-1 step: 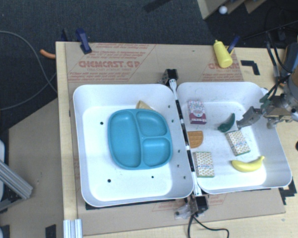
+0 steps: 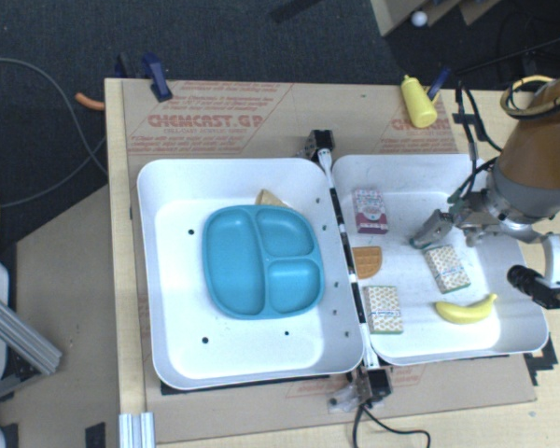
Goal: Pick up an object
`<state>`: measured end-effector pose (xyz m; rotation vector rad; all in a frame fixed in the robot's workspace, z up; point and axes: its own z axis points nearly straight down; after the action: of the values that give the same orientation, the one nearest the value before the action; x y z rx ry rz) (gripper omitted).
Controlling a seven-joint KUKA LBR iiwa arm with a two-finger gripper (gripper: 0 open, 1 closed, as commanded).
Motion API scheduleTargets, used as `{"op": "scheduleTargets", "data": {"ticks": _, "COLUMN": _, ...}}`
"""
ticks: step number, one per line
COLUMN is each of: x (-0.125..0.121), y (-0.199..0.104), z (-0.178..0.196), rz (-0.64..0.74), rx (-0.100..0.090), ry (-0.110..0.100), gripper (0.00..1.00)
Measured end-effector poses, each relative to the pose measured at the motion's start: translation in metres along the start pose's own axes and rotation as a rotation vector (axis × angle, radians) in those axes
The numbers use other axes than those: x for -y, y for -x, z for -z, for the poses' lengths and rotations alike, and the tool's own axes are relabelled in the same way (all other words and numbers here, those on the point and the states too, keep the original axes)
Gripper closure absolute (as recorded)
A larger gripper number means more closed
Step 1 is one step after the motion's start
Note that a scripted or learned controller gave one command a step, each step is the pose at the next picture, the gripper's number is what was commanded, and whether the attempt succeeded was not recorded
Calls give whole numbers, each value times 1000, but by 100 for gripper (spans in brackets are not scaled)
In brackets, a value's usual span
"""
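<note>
Status: pick not yet accomplished. The tool [image 2: 436,234] sits low inside the right bin [image 2: 401,171], near its middle, with the arm [image 2: 539,161] reaching in from the desk's right edge. Whether it is open or closed cannot be told at this angle; nothing is seen held in it.

Candidate items all rest on the right bin's floor: a patterned packet [image 2: 447,269] just beside the tool, a banana [image 2: 466,310] toward the near right corner, a second patterned packet [image 2: 384,308] and an orange piece [image 2: 367,260] along the left wall, a pink packet [image 2: 370,210] toward the far side.

Left bin [image 2: 168,194] carries a blue divided plate [image 2: 262,259].

Judgement: approach stage only; grasp and lift remain.
</note>
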<state>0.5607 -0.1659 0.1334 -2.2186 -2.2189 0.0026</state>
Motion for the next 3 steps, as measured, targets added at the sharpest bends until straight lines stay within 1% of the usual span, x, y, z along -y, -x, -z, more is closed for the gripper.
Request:
{"op": "scheduleTargets", "data": {"ticks": 1, "x": -69, "y": -65, "z": -45, "rz": 1, "rx": 1, "ry": 9, "gripper": 0}}
{"op": "scheduleTargets", "data": {"ticks": 2, "x": -59, "y": -33, "z": -44, "rz": 0, "rx": 1, "ry": 13, "gripper": 0}}
{"op": "scheduleTargets", "data": {"ticks": 3, "x": -106, "y": 18, "z": -47, "rz": 0, "rx": 3, "ry": 5, "gripper": 0}}
